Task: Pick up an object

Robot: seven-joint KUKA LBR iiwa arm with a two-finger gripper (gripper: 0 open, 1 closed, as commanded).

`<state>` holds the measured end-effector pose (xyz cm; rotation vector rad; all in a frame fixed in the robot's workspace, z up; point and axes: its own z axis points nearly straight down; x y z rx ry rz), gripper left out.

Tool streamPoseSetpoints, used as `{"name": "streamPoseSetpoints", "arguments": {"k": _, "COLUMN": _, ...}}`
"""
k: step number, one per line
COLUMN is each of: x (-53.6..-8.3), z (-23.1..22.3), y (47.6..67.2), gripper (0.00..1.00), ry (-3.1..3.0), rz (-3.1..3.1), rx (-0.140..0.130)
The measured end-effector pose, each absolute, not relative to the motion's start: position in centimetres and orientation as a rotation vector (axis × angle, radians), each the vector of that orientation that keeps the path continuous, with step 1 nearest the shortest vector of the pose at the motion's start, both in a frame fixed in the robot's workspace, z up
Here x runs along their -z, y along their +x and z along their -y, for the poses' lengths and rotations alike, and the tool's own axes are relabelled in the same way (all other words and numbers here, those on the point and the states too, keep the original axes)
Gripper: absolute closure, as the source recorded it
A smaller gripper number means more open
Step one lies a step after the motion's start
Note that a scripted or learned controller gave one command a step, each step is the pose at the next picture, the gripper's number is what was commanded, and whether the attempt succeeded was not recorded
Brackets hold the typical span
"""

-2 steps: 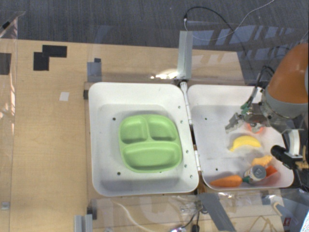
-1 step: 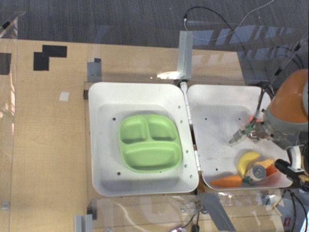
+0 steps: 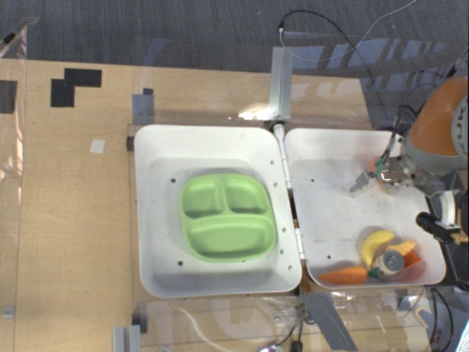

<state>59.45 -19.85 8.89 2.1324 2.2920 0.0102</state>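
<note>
I see the candidates for picking heaped in the near right corner of the right shallow white plastic bin (image 3: 330, 218): a curved yellow toy banana (image 3: 374, 244), a long orange toy carrot (image 3: 343, 275) lying along the near wall, and a small grey round-topped object (image 3: 392, 262) pressed against the banana, with a bit of orange and green showing beside it. They touch one another in one cluster.

My pincer (image 3: 366, 180) is farther back in the same bin, toward its right side, and well apart from that cluster; the banana lies nearer the camera than the fingertips. One thin grey finger (image 3: 359, 184) slants down toward the bin floor, and I see nothing between the fingers. Whether they are spread or closed I cannot tell from this angle.

Above it the grey arm with the orange band (image 3: 440, 123) enters from the right.

The left white bin (image 3: 154, 196) holds a light green divided plastic tray (image 3: 229, 217) with three compartments, lying flat in the middle. Both bins sit side by side on the pale wooden worktop (image 3: 66, 218).
</note>
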Motion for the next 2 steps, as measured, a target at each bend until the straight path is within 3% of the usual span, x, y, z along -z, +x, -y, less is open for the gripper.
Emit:
{"name": "streamPoseSetpoints", "arguments": {"k": 1, "x": -8.8, "z": 20.1, "y": 67.0, "gripper": 0.0, "ry": 2.182, "rz": -2.27, "rx": -0.002}}
{"name": "streamPoseSetpoints", "arguments": {"k": 2, "x": -10.2, "z": 20.2, "y": 67.4, "gripper": 1.0, "ry": 2.159, "rz": -2.265, "rx": -0.012}}
